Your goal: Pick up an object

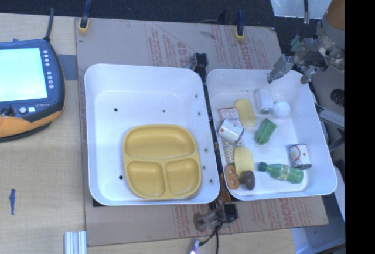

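My gripper hangs over the far right corner of the right bin, its two fingers spread open with nothing between them. Below it in the bin lie a white cylinder and a white ball, the nearest things to it. Further forward are a pale yellow block, a green piece, a small printed carton, a red-and-white can, a green bottle on its side, a second yellow block, a brown ring and a dark ball.
The left bin holds a yellow tray with three compartments. A handheld control pendant rests on the bench at far left. Clamps pin the cardboard sheet at the back edge.
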Motion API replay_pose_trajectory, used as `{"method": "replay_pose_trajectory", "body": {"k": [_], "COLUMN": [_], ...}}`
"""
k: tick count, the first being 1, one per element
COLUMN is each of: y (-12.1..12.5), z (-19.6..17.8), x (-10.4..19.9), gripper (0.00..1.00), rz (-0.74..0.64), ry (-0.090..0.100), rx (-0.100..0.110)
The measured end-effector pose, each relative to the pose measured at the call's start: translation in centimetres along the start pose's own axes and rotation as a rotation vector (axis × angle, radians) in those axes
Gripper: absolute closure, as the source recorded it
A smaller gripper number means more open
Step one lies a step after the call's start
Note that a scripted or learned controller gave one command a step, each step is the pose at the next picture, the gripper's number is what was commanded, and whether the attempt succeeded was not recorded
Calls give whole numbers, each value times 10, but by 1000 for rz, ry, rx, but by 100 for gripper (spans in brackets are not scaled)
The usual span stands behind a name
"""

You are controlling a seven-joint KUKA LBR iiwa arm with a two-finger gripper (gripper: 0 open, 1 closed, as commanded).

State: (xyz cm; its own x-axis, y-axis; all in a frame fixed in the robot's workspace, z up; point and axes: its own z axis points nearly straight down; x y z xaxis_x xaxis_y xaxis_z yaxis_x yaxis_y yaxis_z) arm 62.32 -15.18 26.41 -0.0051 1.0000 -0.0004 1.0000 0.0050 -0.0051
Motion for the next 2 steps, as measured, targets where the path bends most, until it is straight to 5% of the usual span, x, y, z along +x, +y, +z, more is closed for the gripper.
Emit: {"method": "replay_pose_trajectory", "body": {"k": [1,2], "y": [9,17], "z": [155,162], "x": [25,39], "gripper": [0,0], "rz": [-2,-2], "ry": [-5,-7], "rx": [-15,-20]}}
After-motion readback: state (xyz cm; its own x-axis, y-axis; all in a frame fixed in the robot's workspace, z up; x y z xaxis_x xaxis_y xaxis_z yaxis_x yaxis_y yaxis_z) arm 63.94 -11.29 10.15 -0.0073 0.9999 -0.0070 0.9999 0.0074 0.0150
